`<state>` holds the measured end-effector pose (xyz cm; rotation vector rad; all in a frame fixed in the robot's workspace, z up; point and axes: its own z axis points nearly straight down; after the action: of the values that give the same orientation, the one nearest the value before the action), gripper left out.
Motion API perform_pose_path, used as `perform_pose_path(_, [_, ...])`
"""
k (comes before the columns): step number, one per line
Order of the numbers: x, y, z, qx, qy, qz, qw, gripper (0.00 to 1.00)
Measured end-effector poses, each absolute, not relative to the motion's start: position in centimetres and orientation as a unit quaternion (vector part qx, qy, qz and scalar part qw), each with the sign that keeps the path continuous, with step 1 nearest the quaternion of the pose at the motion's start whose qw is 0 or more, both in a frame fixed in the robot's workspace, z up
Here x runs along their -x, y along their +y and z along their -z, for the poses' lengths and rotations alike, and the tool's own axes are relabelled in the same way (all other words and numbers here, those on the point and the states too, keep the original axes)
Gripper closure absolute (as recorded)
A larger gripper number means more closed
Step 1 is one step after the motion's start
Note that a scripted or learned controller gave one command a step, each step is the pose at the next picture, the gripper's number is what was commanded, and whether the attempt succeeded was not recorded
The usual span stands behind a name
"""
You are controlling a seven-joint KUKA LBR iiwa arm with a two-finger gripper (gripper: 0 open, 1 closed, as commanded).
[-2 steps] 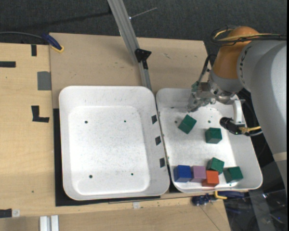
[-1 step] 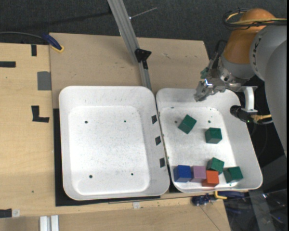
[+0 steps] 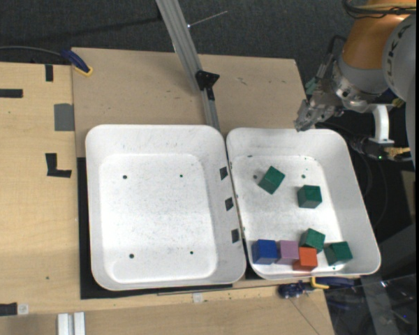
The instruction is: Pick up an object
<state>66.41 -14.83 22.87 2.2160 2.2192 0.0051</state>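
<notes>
Right bin [image 3: 349, 160], white and shallow: seven small blocks inside.
- Green block [image 3: 271, 180], tilted, upper middle of floor, alone.
- Dark green block [image 3: 309, 196], just right of and below the first, apart from it.
- Cluster along near wall: blue block [image 3: 265, 250], lilac block [image 3: 289, 250] touching its right side, orange block [image 3: 307, 258] against the lilac one, green block [image 3: 313, 239] just above the orange, further green block [image 3: 338, 252] at far right of the row, close to the bin's corner.

Gripper [image 3: 306, 121]: poised over far rim of right bin, near its upper middle, well apart from every block. Nothing seen between its fingers; degree of opening impossible to tell, tip small and dark against the bench edge.

Arm [image 3: 374, 40]: grey with orange band, entering from right above the bin's far corner.

Left bin [image 3: 98, 145]: white, beside the right one, rims touching along the middle.

Bench [image 3: 28, 187]: tan board with black marks at left; slanted metal rail [image 3: 185, 40] crossing from top towards the junction of the bins; blue-and-yellow clamp [image 3: 77, 60] at upper left.
</notes>
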Motion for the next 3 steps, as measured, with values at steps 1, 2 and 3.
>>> perform_pose_path(1, [-66.4, -14.8, -23.4, -0.707, 0.708, 0.0, 0.0, 1.0])
perform_pose_path(2, [-64.7, -10.1, -22.3, -0.706, 0.709, 0.0006, -0.001, 1.0])
perform_pose_path(3, [-61.9, -5.2, -23.3, -0.705, 0.709, -0.0001, -0.001, 1.0])
